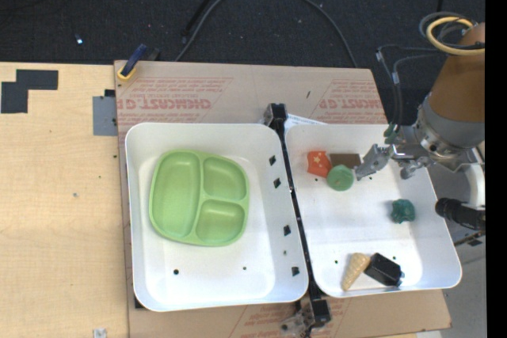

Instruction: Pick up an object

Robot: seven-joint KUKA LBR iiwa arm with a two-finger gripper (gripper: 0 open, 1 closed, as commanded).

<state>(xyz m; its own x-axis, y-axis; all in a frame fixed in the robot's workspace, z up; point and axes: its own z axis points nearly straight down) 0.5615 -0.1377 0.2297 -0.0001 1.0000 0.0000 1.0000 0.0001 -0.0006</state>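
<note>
The right-hand shallow white bin (444,249) holds the loose things. At its far left lie a small red-orange block (318,162), a dark brown rectangular piece (345,160) just to its right, and a round green disc (341,178) touching the near edge of the brown piece. Right of centre sits a small dark teal lump (403,210), apart from the rest. At the near edge a pale yellow cone (356,271) lies beside a flat black block (383,270), the two just touching.

The two-finger gripper (390,160) hovers above the far part of this bin, its jaws spread apart with nothing between them; one finger (370,163) points down toward the disc's right side, close beside it. The grey arm with its orange band (461,83) reaches in from the right.

The left-hand white bin (142,170) holds a light green plastic divided plate (200,197) with three compartments. Both bins rest on a sheet of printed cardboard (206,95).
</note>
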